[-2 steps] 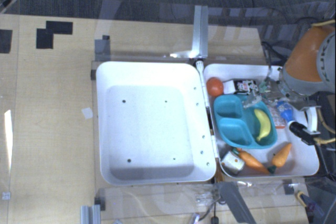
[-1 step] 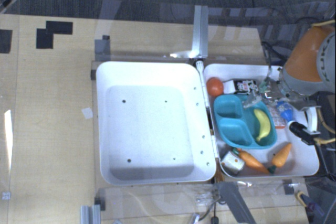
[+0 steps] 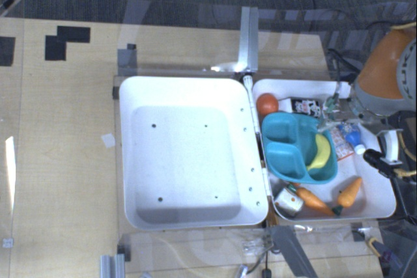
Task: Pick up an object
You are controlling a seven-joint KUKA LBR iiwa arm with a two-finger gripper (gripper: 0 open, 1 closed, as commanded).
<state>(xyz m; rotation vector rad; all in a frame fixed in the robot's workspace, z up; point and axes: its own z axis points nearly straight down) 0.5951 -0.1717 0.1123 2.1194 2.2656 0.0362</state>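
Observation:
The right bin [image 3: 326, 84] holds a jumble of objects. A blue divided tray [image 3: 290, 143] lies in its middle with a yellow banana [image 3: 320, 152] in it. A red-orange ball [image 3: 266, 104] sits at the back left, next to a black-and-white packet [image 3: 303, 105]. Two orange carrots [image 3: 311, 198] [image 3: 350, 192] and a shiny can [image 3: 288, 200] lie along the front. A printed packet [image 3: 339, 137] and a small blue bottle [image 3: 352, 138] lie right of the tray. My gripper [image 3: 333, 109] hangs over the bin's back right part, above the packets.
The left bin [image 3: 140, 107] stands beside the right one, divided from it by a metal rail [image 3: 256, 140]. The arm's orange band [image 3: 384, 65] and grey wrist stand over the right bin's far right edge. Black cables and fittings [image 3: 391, 166] lie to the right.

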